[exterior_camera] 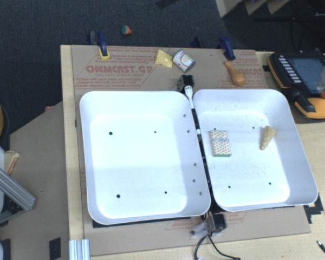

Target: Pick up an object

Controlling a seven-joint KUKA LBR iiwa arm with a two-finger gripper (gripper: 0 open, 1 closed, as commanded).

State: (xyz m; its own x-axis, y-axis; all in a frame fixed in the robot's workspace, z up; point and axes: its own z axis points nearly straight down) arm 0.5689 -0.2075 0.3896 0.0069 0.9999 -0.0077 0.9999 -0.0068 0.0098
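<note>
Two small things lie in the right bin (pixel 292 183). One is a flat patterned packet (pixel 220 143) with a green end, near the bin's left wall. The other is a tan cone-shaped piece (pixel 267 137), to the right of the packet and apart from it. The left bin (pixel 97 199) has bare white floor with a few dark dots.
Behind the bins on the brown board lie a yellow scrap (pixel 163 59), a small white-and-grey block (pixel 183 60) and a tan wooden piece (pixel 235 75). Blue clamps (pixel 103 45) grip the board's far edge. A handheld pendant (pixel 303 75) rests at the right.
</note>
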